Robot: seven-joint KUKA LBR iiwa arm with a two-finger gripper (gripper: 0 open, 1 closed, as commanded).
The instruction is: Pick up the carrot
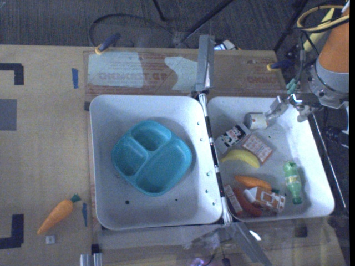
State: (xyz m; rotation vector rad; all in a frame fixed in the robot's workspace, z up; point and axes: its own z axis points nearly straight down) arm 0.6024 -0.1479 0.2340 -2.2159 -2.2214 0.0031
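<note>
Orange carrot inside right bin, below banana; long axis near level, tip toward green bottle. Claw above bin's upper edge, jaw state unclear.

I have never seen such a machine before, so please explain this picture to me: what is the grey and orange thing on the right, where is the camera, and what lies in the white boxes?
The camera hangs above a bench and looks down at a slant. The grey and orange thing is a robot arm reaching in from the right. Its grasping end, the gripper, is over the upper part of the right bin; I cannot tell whether it holds anything.

The left bin holds a blue divided plate. The right bin holds toy food: a small can close to the gripper, a banana, a green bottle, an orange carrot and some small cartons. A second carrot lies outside the bins, on the bench at lower left.
</note>
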